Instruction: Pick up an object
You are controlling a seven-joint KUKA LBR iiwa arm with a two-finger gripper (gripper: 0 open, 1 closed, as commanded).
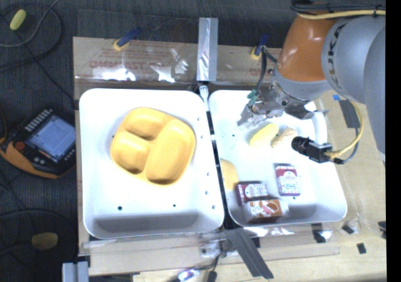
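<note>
My arm [326,36] reaches over the right bin [326,208], well apart from the big yellow bread-shaped thing [152,144] in the left bin [100,212]. My tool [260,108] hangs just above a pale yellow wedge [263,133] in the right bin's far half, and I cannot tell how far open it is. Nothing is lifted yet: the wedge and the small brown packets [260,199] nearer the front lie on the bin floor, so the grasp and the lift are left to do.

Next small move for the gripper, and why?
Probably a short descent straight down. The gripper hangs in the right white bin, just above and beside the pale yellow rounded piece, with nothing visibly between its fingers. That piece is the nearest target; the red-brown packets lie farther toward the front.
</note>
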